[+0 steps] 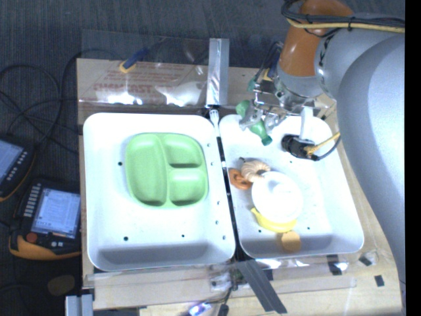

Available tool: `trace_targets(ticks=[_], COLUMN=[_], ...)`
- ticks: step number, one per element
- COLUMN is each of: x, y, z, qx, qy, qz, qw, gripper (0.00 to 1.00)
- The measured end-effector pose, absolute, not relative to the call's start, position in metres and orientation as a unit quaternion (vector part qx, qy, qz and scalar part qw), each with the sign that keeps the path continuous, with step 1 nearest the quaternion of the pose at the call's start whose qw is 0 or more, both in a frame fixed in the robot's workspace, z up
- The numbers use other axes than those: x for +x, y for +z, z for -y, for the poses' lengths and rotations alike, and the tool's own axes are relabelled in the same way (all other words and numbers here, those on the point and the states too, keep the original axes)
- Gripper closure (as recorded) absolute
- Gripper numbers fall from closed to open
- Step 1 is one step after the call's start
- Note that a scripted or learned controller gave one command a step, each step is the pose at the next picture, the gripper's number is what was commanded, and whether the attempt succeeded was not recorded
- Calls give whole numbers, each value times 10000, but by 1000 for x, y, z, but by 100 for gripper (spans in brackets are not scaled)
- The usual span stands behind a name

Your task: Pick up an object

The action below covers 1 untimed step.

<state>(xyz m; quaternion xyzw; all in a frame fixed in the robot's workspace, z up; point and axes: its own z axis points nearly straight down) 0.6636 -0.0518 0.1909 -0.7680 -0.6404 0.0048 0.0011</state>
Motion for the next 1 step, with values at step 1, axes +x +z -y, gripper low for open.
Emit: trace_targets(ticks=[1], x=[636], y=[182], z=[44], qx=[-8601], qy=[28], qz=[5101], qw=[9], gripper=[100])
